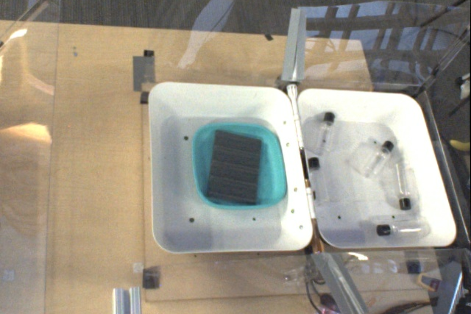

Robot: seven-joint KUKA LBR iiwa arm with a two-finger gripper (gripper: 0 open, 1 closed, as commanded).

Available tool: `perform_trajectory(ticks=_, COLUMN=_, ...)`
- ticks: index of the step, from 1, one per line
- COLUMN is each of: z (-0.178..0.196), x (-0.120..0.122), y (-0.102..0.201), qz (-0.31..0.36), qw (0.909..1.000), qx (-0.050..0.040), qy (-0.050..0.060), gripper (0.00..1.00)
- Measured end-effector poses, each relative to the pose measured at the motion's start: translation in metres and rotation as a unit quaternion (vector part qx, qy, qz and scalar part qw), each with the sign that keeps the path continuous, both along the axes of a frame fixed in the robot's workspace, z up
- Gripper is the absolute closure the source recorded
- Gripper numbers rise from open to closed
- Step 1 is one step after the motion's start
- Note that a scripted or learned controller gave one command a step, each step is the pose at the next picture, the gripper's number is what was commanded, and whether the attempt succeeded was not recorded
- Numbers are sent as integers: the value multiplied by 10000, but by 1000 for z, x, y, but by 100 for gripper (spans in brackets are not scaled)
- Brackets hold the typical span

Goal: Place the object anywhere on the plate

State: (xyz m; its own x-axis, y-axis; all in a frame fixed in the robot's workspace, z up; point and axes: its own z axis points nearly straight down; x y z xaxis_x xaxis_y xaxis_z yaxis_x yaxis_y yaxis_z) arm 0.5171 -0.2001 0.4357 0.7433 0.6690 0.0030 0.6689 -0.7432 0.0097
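Nearest us, in the right bin [346, 220], small clear vials [401, 229] with black caps lie scattered, well apart from the task. In the left bin [165, 187] the dark ridged block [235, 168] lies flat on the teal plate [200, 158], inside its rim, so we judge the placing done. We cannot tell the gripper's state. Beyond lies the bare bench [88, 121].

Dark block [235, 168] on teal plate [275, 174] (left bin [169, 158])
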Motion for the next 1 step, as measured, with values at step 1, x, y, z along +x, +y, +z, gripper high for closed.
perform_trajectory(ticks=1, z=0, x=-28, y=-1, qz=-829, qw=9966, qx=8, qy=-1, gripper=0)
